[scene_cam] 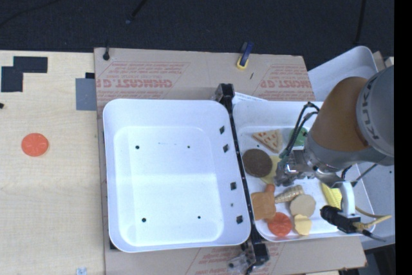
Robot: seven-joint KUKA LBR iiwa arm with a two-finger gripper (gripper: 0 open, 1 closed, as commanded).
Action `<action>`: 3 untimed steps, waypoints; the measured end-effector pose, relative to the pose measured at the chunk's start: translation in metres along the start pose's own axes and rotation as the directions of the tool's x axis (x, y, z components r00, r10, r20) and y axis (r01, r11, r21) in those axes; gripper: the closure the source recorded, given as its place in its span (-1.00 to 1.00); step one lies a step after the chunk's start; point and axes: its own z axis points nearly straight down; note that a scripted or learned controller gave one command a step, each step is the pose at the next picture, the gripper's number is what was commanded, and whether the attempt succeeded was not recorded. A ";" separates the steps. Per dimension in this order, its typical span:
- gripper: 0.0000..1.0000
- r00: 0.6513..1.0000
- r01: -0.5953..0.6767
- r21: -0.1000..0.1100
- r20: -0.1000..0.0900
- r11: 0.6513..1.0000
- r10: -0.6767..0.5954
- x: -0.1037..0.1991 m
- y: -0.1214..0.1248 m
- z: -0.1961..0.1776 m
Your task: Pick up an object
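Note:
My gripper (pixel 287 173) is low in the right bin (pixel 257 118), under the grey arm with its orange band. Right beside it, to the left, lies a dark brown round disc (pixel 257 163). Just below it is a pale ridged cob-like piece (pixel 289 193). A tan triangular cracker (pixel 269 138) sits toward the far side. Along the bin's near edge are an orange-brown slab (pixel 262 205), a red round slice (pixel 280 224), a beige round piece (pixel 302 205) and a small yellow chunk (pixel 302 226). A yellow item (pixel 331 194) lies partly under the arm.
The left bin (pixel 168 114) stands next to the right one, split from it by a black divider rail (pixel 233 158). Both rest on cardboard. An orange disc (pixel 35 145) lies on the wooden bench at far left, and a blue-yellow clamp (pixel 244 56) sits at the cardboard's back edge.

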 end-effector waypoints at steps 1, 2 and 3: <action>1.00 1.000 0.001 -0.017 0.001 1.000 -0.001 -0.001 -0.047 0.026; 1.00 1.000 0.008 -0.021 0.002 1.000 -0.008 0.025 0.022 -0.017; 1.00 1.000 0.002 -0.017 0.001 1.000 -0.002 0.017 0.000 0.025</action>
